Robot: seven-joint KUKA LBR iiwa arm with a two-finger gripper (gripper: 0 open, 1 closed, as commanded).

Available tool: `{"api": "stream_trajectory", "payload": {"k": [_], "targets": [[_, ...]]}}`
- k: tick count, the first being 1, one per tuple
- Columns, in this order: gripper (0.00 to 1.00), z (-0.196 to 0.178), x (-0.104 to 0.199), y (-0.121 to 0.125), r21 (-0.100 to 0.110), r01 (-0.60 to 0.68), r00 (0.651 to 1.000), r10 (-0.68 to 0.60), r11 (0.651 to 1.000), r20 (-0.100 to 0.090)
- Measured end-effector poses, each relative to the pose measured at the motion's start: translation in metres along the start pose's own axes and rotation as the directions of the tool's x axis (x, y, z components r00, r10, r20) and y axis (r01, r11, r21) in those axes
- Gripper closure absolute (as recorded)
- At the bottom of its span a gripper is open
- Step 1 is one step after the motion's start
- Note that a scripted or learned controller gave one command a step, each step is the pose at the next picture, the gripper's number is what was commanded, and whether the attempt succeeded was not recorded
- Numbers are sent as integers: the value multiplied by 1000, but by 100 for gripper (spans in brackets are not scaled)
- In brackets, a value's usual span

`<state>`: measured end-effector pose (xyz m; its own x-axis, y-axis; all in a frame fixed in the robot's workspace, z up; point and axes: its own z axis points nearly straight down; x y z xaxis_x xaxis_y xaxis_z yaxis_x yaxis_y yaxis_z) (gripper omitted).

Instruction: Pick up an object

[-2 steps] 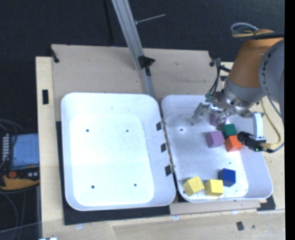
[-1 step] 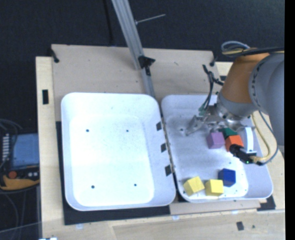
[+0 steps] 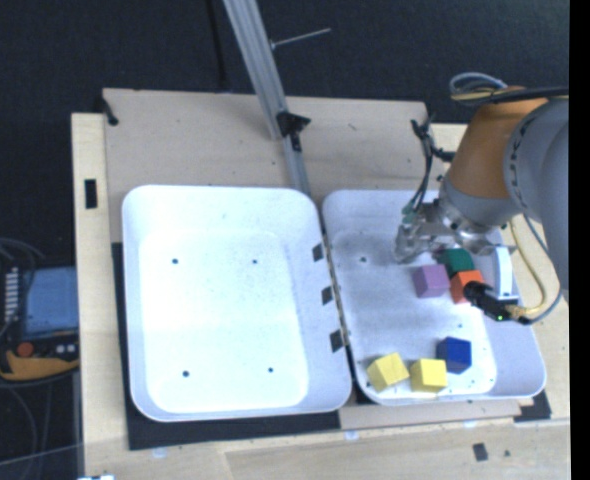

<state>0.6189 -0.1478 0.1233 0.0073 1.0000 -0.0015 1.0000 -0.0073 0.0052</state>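
While the grey arm [image 3: 520, 168] reaches in from the right of the frame, its claw [image 3: 415, 240] hangs low over the right bin [image 3: 375, 218]. I cannot tell how the claw is set. A purple block [image 3: 431, 280] lies just below and right of the claw. Green [image 3: 459, 260] and orange [image 3: 464, 284] blocks sit beside it. A blue block [image 3: 455, 353] and two yellow blocks [image 3: 387, 371] [image 3: 428, 374] rest near the bin's bottom edge. The left bin [image 3: 225, 298] sits beside it.
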Motion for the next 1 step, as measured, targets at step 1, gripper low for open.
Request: {"api": "stream_trajectory", "payload": {"k": [1], "targets": [[100, -44, 2, 3, 0, 8, 1000, -8, 1000, 0]]}}
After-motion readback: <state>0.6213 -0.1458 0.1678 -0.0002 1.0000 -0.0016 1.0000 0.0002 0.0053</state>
